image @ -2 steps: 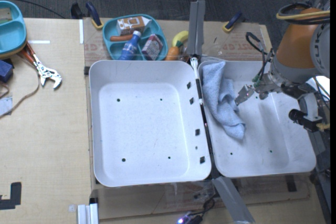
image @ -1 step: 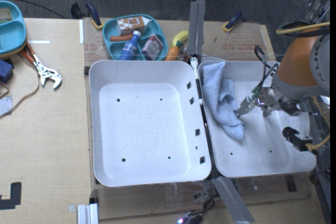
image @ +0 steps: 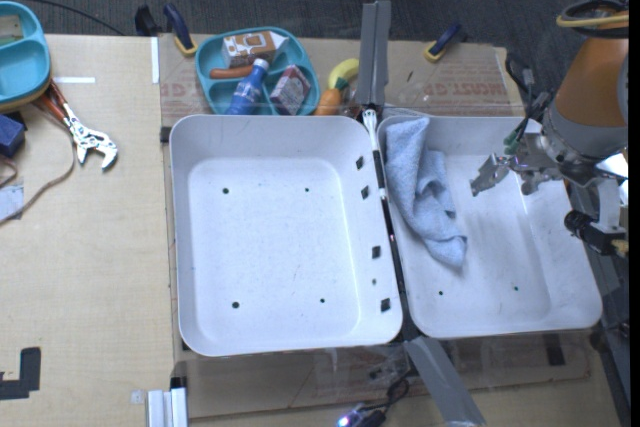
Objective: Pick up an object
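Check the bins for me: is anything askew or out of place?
One thing: the cloth in the right bin lies crumpled against the bin's left wall, its top edge riding up onto the rim. The hand hangs over that bin, to the cloth's right, apart from it. Nothing looks spilled or damaged.

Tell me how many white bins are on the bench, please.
2. The left bin is in the middle of the view. The right bin is beside it, and the blue cloth lies in its left part.
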You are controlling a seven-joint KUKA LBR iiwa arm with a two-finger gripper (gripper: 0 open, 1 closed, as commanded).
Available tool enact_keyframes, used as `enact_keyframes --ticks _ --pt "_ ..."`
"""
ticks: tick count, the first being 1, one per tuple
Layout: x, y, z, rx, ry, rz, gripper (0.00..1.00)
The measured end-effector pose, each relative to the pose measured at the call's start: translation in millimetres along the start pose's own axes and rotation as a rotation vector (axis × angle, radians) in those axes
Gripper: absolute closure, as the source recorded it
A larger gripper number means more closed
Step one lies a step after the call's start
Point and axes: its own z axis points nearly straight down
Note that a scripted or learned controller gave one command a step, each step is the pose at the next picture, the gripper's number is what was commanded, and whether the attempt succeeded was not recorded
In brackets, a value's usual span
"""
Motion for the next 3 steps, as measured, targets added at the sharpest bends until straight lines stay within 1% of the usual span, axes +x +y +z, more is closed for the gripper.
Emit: enact_keyframes --ticks 1,2,3 --pt "64.9 0.6 39.4 0.003 0.002 -0.071 0.00" --pt "57.8 -86.4 49.2 0.001 0.002 -0.214 0.00" --pt "68.8 -47.3 49.1 -0.001 0.001 -0.021 0.00"
